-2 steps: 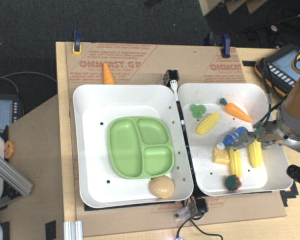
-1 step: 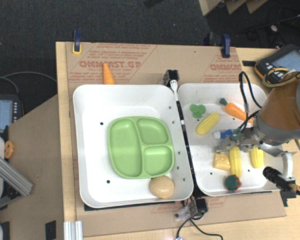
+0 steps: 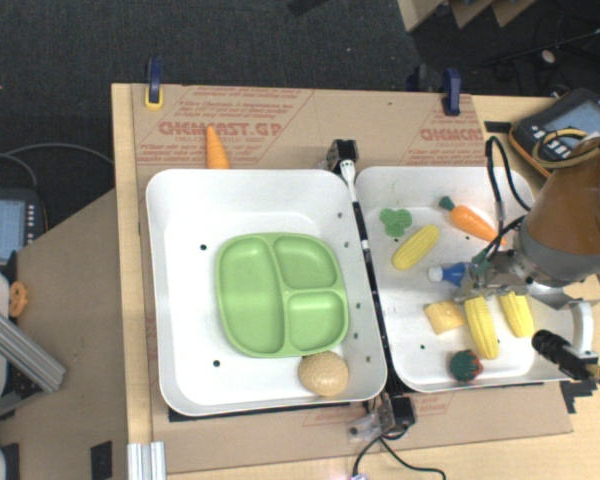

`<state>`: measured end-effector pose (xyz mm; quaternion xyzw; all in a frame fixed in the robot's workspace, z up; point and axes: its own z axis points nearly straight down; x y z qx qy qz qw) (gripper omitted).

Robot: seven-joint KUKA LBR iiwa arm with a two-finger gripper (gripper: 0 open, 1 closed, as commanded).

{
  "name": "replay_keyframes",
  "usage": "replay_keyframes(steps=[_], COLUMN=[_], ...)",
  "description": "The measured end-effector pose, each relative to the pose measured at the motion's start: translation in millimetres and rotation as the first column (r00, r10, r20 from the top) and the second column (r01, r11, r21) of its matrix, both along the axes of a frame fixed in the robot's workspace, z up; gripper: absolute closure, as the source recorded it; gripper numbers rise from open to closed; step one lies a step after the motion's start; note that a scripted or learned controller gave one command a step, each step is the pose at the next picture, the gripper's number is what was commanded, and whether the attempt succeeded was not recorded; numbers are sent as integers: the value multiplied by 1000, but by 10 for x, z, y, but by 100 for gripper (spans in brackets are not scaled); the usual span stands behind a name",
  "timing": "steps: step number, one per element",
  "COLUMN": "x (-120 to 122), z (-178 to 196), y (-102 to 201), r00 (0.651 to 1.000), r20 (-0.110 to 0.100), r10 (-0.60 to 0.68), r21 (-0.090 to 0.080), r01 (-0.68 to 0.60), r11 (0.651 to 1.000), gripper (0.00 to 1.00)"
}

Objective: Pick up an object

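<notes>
The right bin (image 3: 420, 183) holds several toy foods. A green broccoli piece (image 3: 395, 220) and a yellow corn cob (image 3: 415, 247) lie at its upper left, with an orange carrot (image 3: 469, 222) beside them. My gripper (image 3: 477, 280) hangs low over the bin's middle, right of a small blue and white item (image 3: 446, 273). It sits just above a second corn cob (image 3: 480, 328). A third corn cob (image 3: 516, 314) lies partly under the wrist. A pale yellow chunk (image 3: 443, 316) and a dark green and red ball (image 3: 466, 366) rest nearer the front.
The left bin (image 3: 180, 218) holds a green divided plate (image 3: 280, 293) and a tan round bun (image 3: 323, 373) by the front rim. Another orange carrot (image 3: 216, 148) lies on the bench behind the left bin. A black clip (image 3: 341, 153) sits where the bins meet.
</notes>
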<state>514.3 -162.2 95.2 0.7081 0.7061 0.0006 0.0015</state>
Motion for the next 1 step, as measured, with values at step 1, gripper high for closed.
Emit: replay_keyframes(steps=[1], x=[246], z=[952], y=[892], r00=[1000], r20=[8], r10=[13], r21=[2], r01=[-13], r11=[1000], gripper=[100])
